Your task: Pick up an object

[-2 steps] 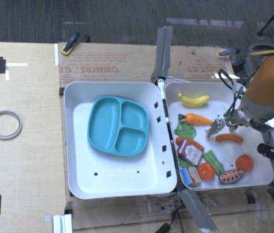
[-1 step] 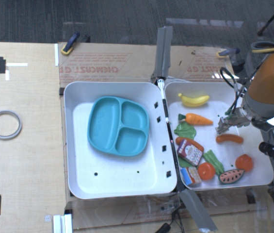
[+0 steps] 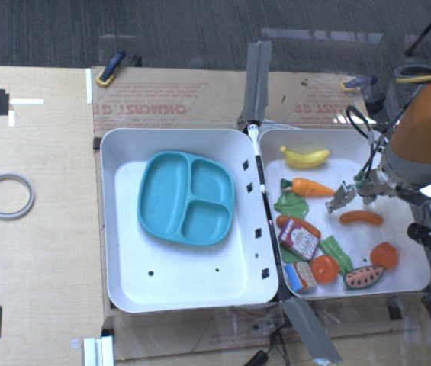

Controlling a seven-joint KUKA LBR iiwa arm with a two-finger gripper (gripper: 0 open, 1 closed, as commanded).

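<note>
The right bin [image 3: 421,280] holds several toy foods: a yellow banana [image 3: 305,156], an orange carrot [image 3: 312,187], a green leaf [image 3: 291,204], a brown sausage [image 3: 361,218], a red packet [image 3: 299,237], two tomatoes [image 3: 324,268] [image 3: 384,255] and a watermelon slice [image 3: 363,277]. My gripper [image 3: 340,198] hangs over this bin, between the carrot and the sausage, just right of the carrot's tip. It looks open, with nothing between its fingers. The arm's orange band [image 3: 421,124] rises at the right.
The left bin [image 3: 123,280] holds a blue divided plate [image 3: 187,198]. A tape roll [image 3: 7,196] lies on the wooden bench at far left. A blue clamp [image 3: 110,67] sits on the cardboard behind the bins. Cables hang beside the arm.
</note>
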